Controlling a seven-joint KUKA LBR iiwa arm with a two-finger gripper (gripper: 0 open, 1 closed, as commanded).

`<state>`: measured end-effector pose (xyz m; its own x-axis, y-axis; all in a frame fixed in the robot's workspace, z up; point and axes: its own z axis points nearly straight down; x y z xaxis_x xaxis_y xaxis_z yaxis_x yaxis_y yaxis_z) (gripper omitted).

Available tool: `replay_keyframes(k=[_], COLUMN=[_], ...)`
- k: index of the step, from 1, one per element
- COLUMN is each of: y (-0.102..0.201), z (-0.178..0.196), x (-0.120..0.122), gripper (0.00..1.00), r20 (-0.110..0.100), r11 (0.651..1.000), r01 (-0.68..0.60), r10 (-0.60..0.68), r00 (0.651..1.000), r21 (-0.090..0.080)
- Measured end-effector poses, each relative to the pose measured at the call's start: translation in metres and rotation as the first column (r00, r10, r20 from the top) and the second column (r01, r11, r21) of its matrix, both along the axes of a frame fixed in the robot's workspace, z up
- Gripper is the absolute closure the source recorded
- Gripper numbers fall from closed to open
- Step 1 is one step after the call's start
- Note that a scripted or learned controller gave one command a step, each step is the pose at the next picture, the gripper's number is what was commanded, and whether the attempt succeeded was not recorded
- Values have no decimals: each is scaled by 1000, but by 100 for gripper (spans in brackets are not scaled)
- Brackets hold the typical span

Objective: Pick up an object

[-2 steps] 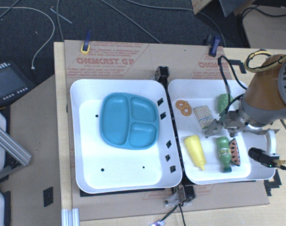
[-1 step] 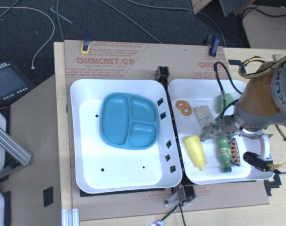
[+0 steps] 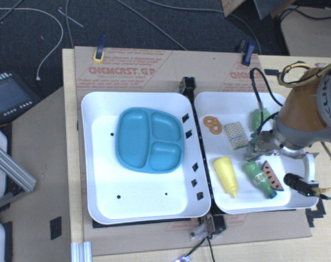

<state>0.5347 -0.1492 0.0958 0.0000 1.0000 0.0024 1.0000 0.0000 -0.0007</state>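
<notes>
The right bin (image 3: 247, 206) holds several small items. A yellow bottle-shaped toy (image 3: 226, 175) lies near its left wall. To the right of it lie a green item (image 3: 257, 174) and a watermelon slice (image 3: 271, 177). A brown pretzel (image 3: 212, 124) and a speckled cracker-like square (image 3: 236, 135) sit further back, with a green bottle (image 3: 258, 118) at the back right. My gripper (image 3: 256, 150) hangs low over the bin, just above the green item and to the right of the cracker. The wrist hides how the gripper stands.
The left bin (image 3: 92, 146) holds a blue divided plate (image 3: 150, 140). A black divider with clips (image 3: 194, 146) runs between the bins. The grey and orange arm (image 3: 307, 113) covers the right bin's far right side. Cables cross the floor behind the bench.
</notes>
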Motion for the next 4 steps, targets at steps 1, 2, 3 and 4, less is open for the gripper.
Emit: replay_keyframes(k=[1,2,3,4], y=[-4,-4,-4,47], z=[45,94,120,130], x=[5,-3,-1,0], gripper=[100,100,100,100], r20=[6,6,5,3], r11=[1000,1000,1000,1000], r01=[-1,-1,-1,-6], r10=[1,1,1,6], r00=[1000,1000,1000,1000], r21=[-4,-4,-3,0])
